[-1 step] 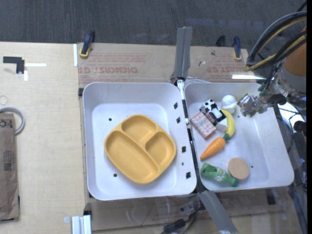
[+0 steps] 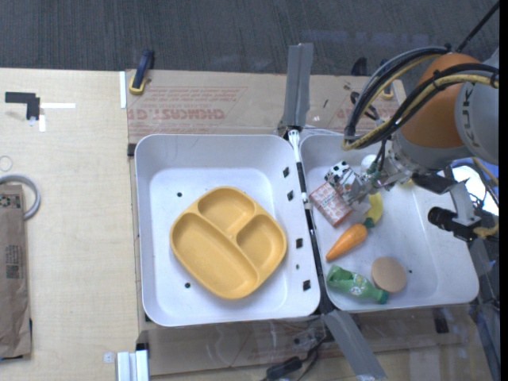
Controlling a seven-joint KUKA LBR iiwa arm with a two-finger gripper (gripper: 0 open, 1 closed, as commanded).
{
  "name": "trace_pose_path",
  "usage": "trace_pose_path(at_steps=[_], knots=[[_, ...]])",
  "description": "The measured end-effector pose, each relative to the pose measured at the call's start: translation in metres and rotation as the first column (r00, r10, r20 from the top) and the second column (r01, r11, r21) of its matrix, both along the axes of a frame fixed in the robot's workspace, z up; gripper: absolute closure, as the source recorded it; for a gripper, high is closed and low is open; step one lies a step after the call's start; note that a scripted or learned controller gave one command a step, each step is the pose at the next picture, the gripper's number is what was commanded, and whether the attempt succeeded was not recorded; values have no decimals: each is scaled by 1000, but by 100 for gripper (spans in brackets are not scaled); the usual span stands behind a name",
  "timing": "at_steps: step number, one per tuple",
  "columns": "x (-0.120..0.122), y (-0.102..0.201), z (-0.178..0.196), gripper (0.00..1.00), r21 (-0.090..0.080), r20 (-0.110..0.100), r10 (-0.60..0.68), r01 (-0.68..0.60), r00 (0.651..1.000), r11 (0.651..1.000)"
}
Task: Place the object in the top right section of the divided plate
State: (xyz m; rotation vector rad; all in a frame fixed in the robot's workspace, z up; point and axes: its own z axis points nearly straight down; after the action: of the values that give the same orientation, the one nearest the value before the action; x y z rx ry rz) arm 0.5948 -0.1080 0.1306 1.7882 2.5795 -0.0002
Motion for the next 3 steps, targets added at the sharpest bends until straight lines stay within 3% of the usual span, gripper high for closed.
trace_pose_path(at_steps=[1, 2, 3], knots=[[17, 79, 61, 100, 0, -1, 257, -257, 966, 966], [24, 154, 61, 100, 0, -2, 319, -319, 948, 948], [10, 130, 111, 100, -1, -3, 65, -65, 998, 998]])
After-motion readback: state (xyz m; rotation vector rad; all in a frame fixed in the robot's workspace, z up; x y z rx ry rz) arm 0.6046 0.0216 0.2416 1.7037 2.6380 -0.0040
